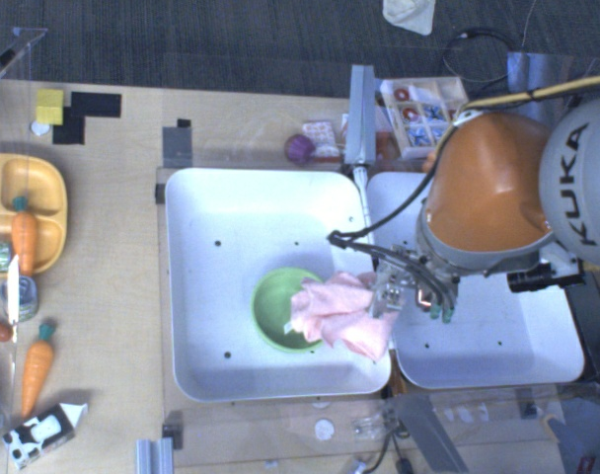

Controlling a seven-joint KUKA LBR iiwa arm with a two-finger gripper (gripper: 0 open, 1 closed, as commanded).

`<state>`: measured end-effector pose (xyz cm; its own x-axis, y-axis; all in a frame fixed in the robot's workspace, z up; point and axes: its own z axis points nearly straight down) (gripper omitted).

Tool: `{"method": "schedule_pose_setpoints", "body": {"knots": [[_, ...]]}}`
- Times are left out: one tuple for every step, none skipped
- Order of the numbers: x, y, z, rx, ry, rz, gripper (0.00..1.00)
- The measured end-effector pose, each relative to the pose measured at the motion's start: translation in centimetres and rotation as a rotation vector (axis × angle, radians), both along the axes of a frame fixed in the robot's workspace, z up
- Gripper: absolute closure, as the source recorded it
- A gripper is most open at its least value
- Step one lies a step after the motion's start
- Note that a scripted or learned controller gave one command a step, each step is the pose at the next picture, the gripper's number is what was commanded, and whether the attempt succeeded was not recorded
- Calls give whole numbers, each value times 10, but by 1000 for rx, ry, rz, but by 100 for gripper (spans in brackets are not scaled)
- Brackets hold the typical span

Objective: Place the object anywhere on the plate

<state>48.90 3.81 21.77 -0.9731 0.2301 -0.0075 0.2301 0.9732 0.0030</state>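
Partly, pink cloth (pixel 337 314) over green plate (pixel 278 308) (gripper (pixel 387 299) fingers indistinct)

You can read the big letters "KUKA" on the grey arm (pixel 576 191), just right of its orange band (pixel 483 191). Nothing else has words you can read.

And here we are in a robotics lab: a wooden desk (pixel 112 294) on dark carpet, two white bins (pixel 221 215) fixed side by side, and a grey-and-orange KUKA arm (pixel 507 196) reaching in from the right. Toy carrots (pixel 34 368) and a yellow divided tray (pixel 29 205) sit left, cables (pixel 478 42) trailing at the far edge.
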Motion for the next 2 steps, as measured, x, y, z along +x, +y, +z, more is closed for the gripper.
{"method": "schedule_pose_setpoints", "body": {"knots": [[17, 25, 69, 0, -12, 180, 100], [39, 50, 13, -1, 0, 306, 100]]}}
